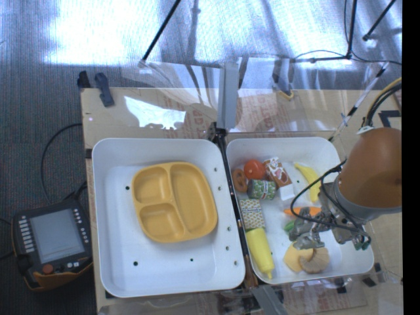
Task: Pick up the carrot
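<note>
The bench [164,113] bears two white bins, left [111,176] and right [328,151], side by side.

The arm [371,169] is covering much of the carrot [303,211] — just an orange sliver is showing. The gripper [308,236] is blurring into grey clutter, and the arm's bulk is running past the right edge.

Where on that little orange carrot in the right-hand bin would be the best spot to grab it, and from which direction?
Probably across the middle of the small orange carrot, coming straight down from above. It lies flat on the floor of the right white bin, long axis running left to right, so closing across its narrow width looks easiest. The tool sits just beside it; the arm's wrist covers its right end.
</note>
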You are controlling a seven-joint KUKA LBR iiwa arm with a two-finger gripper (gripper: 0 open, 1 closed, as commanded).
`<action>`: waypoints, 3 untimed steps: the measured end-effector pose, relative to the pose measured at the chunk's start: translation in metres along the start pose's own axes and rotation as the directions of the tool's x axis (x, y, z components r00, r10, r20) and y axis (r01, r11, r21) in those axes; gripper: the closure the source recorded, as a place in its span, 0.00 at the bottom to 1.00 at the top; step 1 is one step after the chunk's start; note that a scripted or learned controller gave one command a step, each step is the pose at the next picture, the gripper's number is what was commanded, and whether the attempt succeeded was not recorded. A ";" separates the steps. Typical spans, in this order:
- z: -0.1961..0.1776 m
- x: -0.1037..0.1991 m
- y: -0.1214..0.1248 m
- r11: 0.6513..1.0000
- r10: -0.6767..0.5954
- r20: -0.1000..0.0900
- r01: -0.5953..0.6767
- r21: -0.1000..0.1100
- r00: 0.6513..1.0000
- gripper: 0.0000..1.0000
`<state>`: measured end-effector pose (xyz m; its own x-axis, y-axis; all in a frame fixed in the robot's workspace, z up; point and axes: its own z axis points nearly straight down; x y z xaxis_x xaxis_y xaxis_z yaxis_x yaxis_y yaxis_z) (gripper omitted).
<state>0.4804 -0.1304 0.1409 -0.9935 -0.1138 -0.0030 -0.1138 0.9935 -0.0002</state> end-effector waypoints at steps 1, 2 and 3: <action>0.055 -0.056 -0.089 0.979 -0.204 -0.003 0.204 -0.003 0.979 1.00; 0.054 -0.056 -0.089 0.979 -0.203 -0.001 0.203 -0.003 0.979 0.00; 0.053 -0.100 -0.093 1.000 0.027 0.000 -0.027 -0.002 1.000 0.00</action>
<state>0.5906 -0.2114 0.0881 -0.9962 -0.0872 -0.0030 -0.0872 0.9962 0.0021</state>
